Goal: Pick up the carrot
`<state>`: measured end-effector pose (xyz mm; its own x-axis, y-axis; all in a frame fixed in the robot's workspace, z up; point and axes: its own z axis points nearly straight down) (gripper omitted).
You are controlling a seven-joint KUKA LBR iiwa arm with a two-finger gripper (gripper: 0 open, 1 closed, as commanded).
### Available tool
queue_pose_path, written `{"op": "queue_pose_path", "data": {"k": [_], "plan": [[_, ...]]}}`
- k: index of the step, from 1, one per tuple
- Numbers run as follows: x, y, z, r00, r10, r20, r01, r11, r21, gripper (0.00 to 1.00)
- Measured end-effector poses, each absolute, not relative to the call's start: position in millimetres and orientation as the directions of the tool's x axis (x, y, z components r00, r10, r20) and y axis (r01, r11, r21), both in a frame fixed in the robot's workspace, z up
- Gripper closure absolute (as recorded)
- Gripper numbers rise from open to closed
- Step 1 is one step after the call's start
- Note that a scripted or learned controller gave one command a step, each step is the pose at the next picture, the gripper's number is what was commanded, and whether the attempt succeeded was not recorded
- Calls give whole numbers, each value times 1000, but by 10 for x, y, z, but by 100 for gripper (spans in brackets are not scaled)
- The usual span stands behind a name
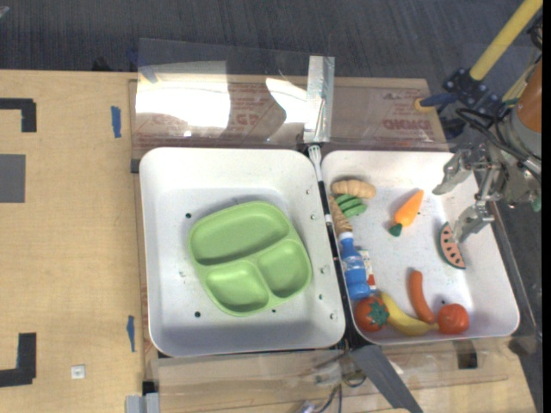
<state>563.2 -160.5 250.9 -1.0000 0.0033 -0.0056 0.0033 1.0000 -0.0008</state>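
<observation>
While the gripper (472, 194) hangs at the right bin's (508, 292) edge, its jaws stand apart, holding nothing. The carrot (408, 210) lies loose, well off to their left, likely the approach stage.

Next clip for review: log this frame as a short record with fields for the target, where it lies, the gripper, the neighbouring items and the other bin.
target: orange toy carrot with green top
location: right white bin, upper middle, lying tilted on the floor, apart from other items
gripper: two-finger gripper over the bin's right side, to the right of the carrot, not touching it
grasp: none
neighbours: watermelon slice, sausage, banana, two tomatoes
other bin: left white bin holding a green divided plate
</observation>
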Motion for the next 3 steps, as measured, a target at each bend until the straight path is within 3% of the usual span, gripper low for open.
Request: {"op": "queue_pose_path", "data": {"k": [1, 2, 3], "plan": [[6005, -1949, 1554, -992, 124, 4, 124, 992, 2, 0], [6402, -1922, 912, -987, 162, -16, 162, 987, -1, 0], [6267, -1738, 884, -954, 301, -7, 301, 954, 1, 0]]}}
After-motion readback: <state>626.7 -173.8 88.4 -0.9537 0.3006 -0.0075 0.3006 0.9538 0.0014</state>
